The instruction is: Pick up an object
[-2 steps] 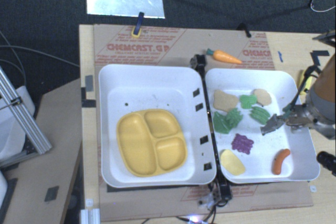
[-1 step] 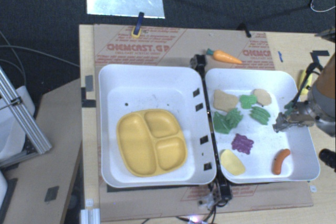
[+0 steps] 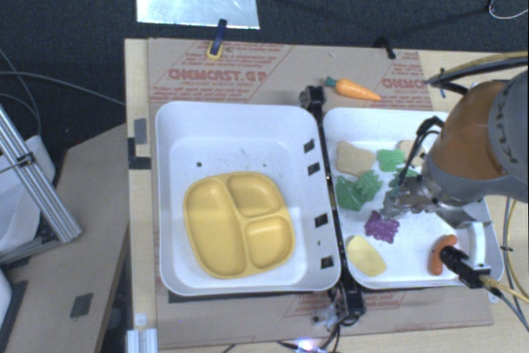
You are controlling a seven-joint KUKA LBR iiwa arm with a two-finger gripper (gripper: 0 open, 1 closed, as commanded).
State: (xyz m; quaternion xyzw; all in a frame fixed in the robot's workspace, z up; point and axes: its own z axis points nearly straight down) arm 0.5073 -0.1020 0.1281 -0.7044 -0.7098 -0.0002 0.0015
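tool [image 3: 395, 204] over purple grapes [image 3: 382, 226] in right bin [image 3: 413, 273] — grip state unclear

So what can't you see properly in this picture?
- Fingers: too small and blurred to tell open from shut.
- Right bin: its far right side is hidden under the arm.
- Purple toy: too blurry to name.
- Arm: cut off by the right edge.
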